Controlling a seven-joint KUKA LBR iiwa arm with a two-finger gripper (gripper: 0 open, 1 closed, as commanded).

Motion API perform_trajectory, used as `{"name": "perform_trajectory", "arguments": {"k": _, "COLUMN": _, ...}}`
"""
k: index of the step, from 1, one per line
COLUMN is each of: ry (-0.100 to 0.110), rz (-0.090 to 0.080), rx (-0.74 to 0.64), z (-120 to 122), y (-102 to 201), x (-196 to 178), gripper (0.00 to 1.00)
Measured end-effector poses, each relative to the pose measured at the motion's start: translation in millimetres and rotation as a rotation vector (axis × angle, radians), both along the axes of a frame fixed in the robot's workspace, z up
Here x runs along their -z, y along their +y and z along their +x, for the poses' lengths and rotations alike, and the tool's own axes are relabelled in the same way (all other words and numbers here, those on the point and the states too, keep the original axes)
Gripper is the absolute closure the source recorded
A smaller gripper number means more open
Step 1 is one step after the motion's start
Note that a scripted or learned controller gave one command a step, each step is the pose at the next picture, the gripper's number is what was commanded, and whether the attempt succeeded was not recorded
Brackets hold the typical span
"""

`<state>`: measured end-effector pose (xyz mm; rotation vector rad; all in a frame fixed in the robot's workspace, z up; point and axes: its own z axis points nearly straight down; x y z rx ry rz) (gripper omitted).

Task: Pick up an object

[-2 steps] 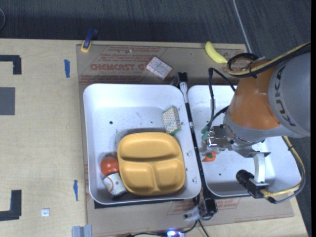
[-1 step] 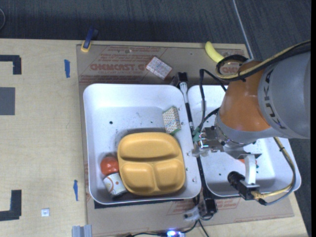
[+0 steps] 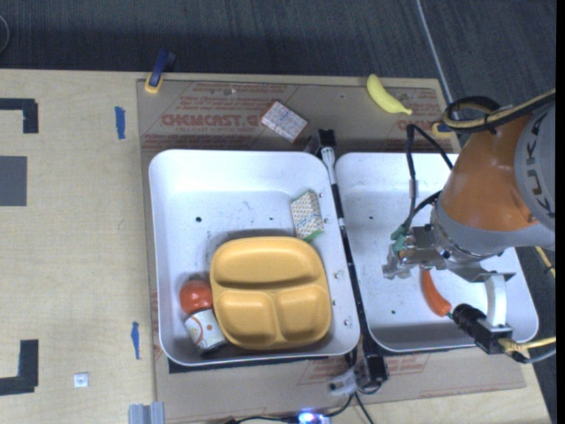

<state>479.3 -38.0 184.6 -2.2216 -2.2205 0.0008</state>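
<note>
So here's where we're at: the jaws (image 3: 408, 259) are down low inside the right bin (image 3: 371, 188), and honestly we can't tell how they stand, since the wrist and the grey-and-orange arm (image 3: 494, 188) cover most of what matters from up here. Nothing visible between them, so we're not calling it a grab. The closest thing to them is a small orange object (image 3: 434, 295), carrot-looking, lying on the bin floor just off to the arm side of the jaws and a bit toward the near edge of the bench (image 3: 71, 237). Its long axis runs roughly from the jaws toward the near rim, tilting slightly toward the arm side, and its upper end is partly tucked under the wrist hardware. We'd guess that's the pick target, since it's the only loose thing we can see in that bin; the move would be a short shift to the arm side and nearer, closing across the narrow width. Further out, on the far side of the divider from the jaws, the left bin (image 3: 168, 237) holds a big yellow compartment tray (image 3: 269, 290), a red and white ball-ish thing (image 3: 199, 312) tucked against the tray's outer edge, and a small patterned packet (image 3: 306, 213) near the divider. Beyond both bins, a banana (image 3: 387, 95) and a small box (image 3: 283, 121) sit on the cardboard (image 3: 212, 113).
</note>
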Motion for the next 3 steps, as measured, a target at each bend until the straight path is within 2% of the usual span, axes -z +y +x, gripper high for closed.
{"name": "perform_trajectory", "arguments": {"k": 1, "ry": 0.0, "rz": 0.0, "rx": 0.0, "z": 0.1, "y": 0.3, "x": 0.0, "gripper": 0.0}}
{"name": "perform_trajectory", "arguments": {"k": 2, "ry": 0.001, "rz": 0.0, "rx": 0.001, "z": -0.4, "y": -59.0, "x": 65.0, "gripper": 0.0}}
{"name": "perform_trajectory", "arguments": {"k": 3, "ry": -0.002, "rz": 0.001, "rx": 0.0, "z": 0.5, "y": -55.3, "x": 98.7, "gripper": 0.0}}
